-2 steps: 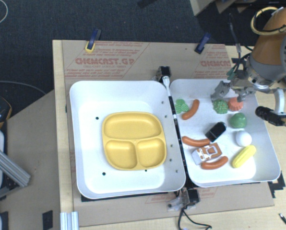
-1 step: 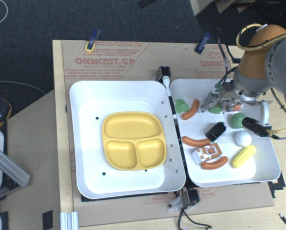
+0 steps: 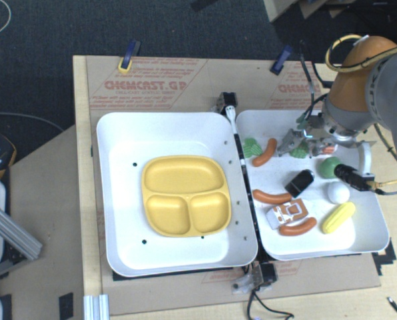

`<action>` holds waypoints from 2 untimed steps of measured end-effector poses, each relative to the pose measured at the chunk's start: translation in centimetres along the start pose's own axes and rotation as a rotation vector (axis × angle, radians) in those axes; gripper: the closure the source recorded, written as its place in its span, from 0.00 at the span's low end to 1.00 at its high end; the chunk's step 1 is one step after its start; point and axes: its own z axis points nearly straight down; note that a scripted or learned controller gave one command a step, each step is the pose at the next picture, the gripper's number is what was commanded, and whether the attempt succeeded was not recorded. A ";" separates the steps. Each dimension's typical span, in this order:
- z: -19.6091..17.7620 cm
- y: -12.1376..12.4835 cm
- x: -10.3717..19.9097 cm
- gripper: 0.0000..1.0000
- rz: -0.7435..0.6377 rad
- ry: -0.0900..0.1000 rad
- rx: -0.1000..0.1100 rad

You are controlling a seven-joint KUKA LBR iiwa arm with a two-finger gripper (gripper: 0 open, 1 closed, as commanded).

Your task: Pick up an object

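Camera view: gripper [image 3: 304, 141] low over right bin [image 3: 368, 235], near green object [image 3: 298, 151].

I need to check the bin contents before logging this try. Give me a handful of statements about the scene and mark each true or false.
1. The yellow three-compartment plastic tray lies in the left white bin. True.
2. The yellow toy corn cob lies in the left bin. False: it is in the right white bin.
3. The white egg-shaped toy lies just above the corn cob in the picture. True.
4. The tray's compartments hold sausages. False: the orange toy sausages lie in the right bin.
5. The gripper is over the right bin. True.
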 end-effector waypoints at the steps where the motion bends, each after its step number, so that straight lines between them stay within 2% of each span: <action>1: -1.1 0.0 -0.1 1.00 0.001 -0.003 -0.003; 2: -5.6 -0.4 0.0 1.00 0.002 -0.006 -0.010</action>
